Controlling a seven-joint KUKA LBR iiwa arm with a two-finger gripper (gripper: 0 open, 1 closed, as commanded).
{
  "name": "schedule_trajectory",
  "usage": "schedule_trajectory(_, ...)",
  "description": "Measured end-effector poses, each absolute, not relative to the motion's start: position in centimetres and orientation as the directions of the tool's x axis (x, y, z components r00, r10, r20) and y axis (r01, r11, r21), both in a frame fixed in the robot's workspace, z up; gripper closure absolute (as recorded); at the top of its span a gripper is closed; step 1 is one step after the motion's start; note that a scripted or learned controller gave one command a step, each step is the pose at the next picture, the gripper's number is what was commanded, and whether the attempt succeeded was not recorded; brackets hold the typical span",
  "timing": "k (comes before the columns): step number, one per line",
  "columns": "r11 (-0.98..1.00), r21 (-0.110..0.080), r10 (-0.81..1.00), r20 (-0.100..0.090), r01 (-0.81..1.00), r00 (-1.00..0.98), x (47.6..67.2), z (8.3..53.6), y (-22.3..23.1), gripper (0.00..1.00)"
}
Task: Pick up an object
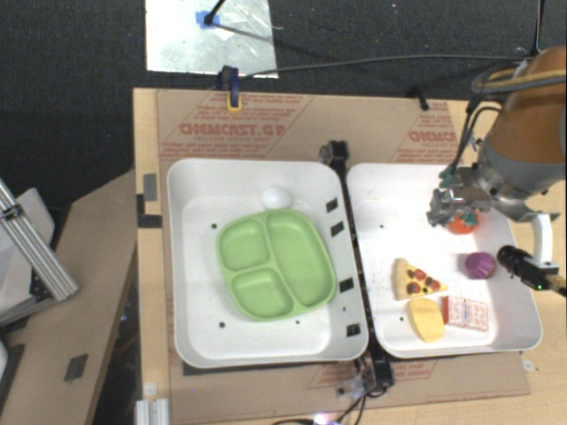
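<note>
From my seat at the console I see the grey arm with its orange band reaching in from the right, and its dark two-finger claw is down in the right-hand shallow white bin, near that bin's far right corner. Whether the claw is apart or together I cannot tell, since the wrist and its own dark body blur the tips. Just under and to the near side of the claw sits a small round orange-red toy with a green top, touching or nearly touching it; I cannot say that it is gripped. Nearer than the claw and a little right lies a small purple round toy. Nearer and to the left of the claw lies a toy pizza slice with red dots, and beyond that, closest to the bin's near edge, a yellow wedge-like toy beside a flat red-and-white patterned packet. Well to the claw's left, the other white bin holds a light green three-compartment plastic tray, with a small white ball just behind it.
</note>
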State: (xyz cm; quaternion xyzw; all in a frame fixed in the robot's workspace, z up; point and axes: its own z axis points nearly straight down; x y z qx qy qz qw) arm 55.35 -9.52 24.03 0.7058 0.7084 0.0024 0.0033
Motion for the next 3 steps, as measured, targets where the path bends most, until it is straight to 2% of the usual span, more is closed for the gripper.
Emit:
schedule_trajectory(1, 0.004, 0.007, 1.000, -0.001, 1.000, -0.004, 55.5, 29.4, -9.5, 1.00)
schedule_trajectory(3, 0.009, 0.002, 1.000, 0.001, 1.000, -0.010, 57.6, 27.8, 1.8, 1.00)
